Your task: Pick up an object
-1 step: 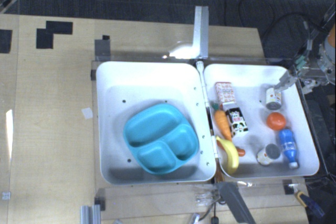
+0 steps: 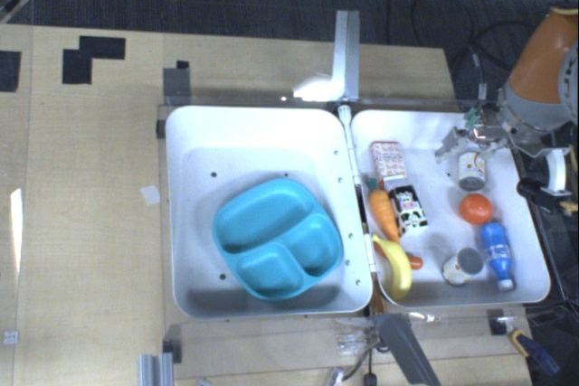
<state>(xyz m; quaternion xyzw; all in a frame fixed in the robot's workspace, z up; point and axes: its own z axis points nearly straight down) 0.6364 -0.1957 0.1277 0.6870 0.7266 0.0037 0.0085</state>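
Note:
My gripper (image 2: 470, 140) hangs over the far right part of the right bin (image 2: 425, 127), its fingers spread open with nothing between them. Just below it stands a small white can (image 2: 470, 169). Nearer the front lie an orange ball (image 2: 476, 209), a blue bottle (image 2: 497, 254) and a grey-topped can (image 2: 463, 265). Along the bin's left side are a pink carton (image 2: 387, 160), a black-and-white carton (image 2: 408, 208), a carrot (image 2: 384, 212) and a banana (image 2: 394, 265).
The left bin (image 2: 194, 149) holds a blue divided plate (image 2: 276, 236). A metal divider post (image 2: 346, 50) stands behind the seam between the bins. Cables run along the bench at the right edge.

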